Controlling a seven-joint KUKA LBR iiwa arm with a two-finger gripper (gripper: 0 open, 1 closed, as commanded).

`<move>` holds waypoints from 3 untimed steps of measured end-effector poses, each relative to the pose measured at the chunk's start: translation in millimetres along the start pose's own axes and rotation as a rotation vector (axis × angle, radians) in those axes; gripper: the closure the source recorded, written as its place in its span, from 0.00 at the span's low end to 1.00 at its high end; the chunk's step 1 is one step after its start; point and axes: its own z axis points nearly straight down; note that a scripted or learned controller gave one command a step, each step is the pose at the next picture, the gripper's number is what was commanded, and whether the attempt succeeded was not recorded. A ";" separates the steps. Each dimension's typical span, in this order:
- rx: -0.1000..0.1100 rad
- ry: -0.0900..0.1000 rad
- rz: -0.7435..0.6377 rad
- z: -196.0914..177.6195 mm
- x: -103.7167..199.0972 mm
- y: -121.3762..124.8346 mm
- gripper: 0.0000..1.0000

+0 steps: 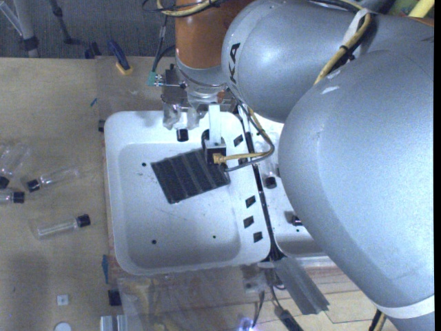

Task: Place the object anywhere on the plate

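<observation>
We see the gripper [180,119] above the white bin's [131,247] far rim, near the dark ridged plate [189,176]; its state we cannot tell.

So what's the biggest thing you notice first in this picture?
The huge grey robot arm fills the right side and hides most of one bin. Its orange band sits at the top, above the pincer, which hangs over the far edge of the left white bin. Inside that bin lies a dark ribbed plate, and small clear vials are scattered on the bench at the left.
</observation>
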 end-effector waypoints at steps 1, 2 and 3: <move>0.004 0.001 -0.491 8.4 9.8 -0.8 1.00; -0.005 0.001 -0.699 -34.3 -0.1 0.8 1.00; -0.001 0.000 -0.763 -94.1 -31.3 -32.3 1.00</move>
